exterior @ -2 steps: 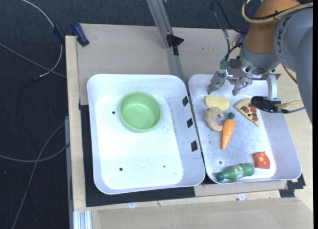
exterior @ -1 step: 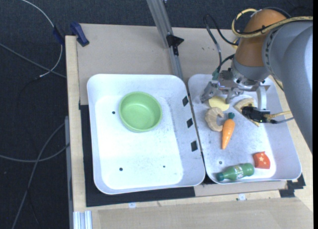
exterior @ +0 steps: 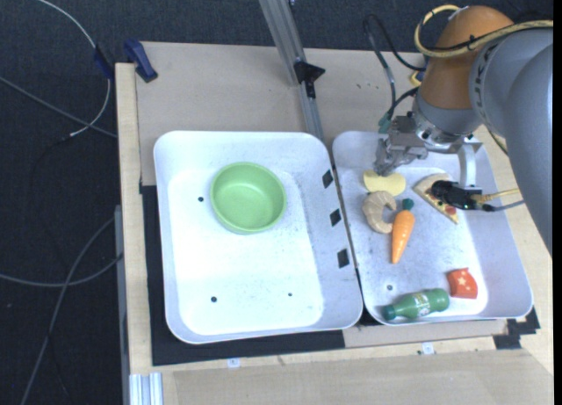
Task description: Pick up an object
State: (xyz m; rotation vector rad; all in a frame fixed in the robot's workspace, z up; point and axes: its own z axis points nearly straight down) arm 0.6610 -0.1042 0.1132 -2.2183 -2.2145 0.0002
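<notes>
Where jaws [exterior: 386, 164] hover, perhaps touching banana [exterior: 385, 184], carrot [exterior: 401, 233] near

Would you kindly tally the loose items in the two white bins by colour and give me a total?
Green: 2, the bowl in the left bin and the bottle in the right bin
Orange: 1, the carrot
Red: 1, the small red piece
Pale yellow or tan: 2, the yellow piece and the tan piece
Multicoloured: 1, the wedge-shaped piece
Total: 7
</notes>
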